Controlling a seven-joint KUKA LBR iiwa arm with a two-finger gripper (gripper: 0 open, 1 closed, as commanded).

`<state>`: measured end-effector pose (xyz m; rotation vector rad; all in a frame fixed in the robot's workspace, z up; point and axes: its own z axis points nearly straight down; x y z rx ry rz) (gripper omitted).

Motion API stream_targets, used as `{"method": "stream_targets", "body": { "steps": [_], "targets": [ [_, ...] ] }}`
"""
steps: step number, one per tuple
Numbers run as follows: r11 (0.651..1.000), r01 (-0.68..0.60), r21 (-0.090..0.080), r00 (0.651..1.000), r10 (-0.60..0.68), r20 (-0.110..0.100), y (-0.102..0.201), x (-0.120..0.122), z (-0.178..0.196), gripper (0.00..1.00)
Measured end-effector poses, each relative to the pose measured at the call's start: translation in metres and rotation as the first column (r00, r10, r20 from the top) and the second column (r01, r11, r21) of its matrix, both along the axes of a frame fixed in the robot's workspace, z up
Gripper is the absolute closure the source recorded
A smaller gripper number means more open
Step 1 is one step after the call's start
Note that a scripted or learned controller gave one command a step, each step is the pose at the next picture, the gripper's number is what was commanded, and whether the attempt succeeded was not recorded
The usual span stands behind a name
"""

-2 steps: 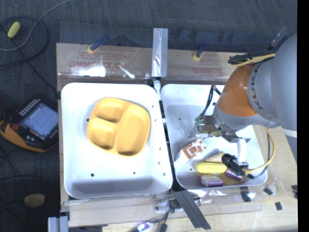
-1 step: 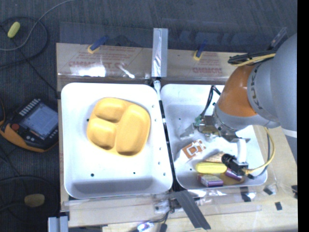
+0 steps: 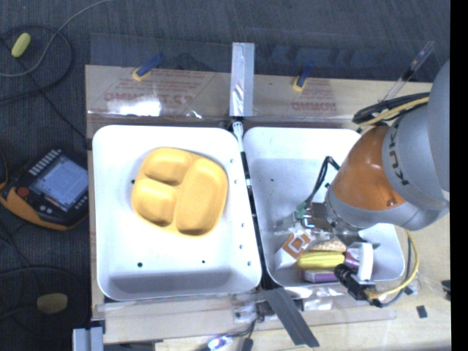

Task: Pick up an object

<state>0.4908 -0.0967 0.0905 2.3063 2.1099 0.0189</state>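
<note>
Jaws [image 3: 316, 229] low in right bin [image 3: 278, 159], over glossy yellow banana [image 3: 322, 260].

A wooden bench [image 3: 344, 93] is carrying two white bins side by side, touching along their inner edges. The left bin [image 3: 117, 196] is sitting toward the bench's left edge, the right bin [image 3: 278, 159] beside it. A clear plastic sheet [image 3: 183, 86] is lying across the far part of the bench, held by a blue clip [image 3: 146, 66] far left and a yellow clip [image 3: 300, 81] further right. A silver tape strip [image 3: 242, 79] is running from the far edge toward the seam between the bins.
</note>
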Motion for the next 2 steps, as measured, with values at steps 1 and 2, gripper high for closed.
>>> {"method": "stream_targets", "body": {
  "steps": [1,2],
  "targets": [
    [1.0,0.0,0.003,1.0,0.0,-0.004,0.0,0.001,0.007,1.0],
    [0.998,-0.059,0.002,0.998,0.059,-0.025,0.035,0.057,0.091,1.0]
  ]
}}
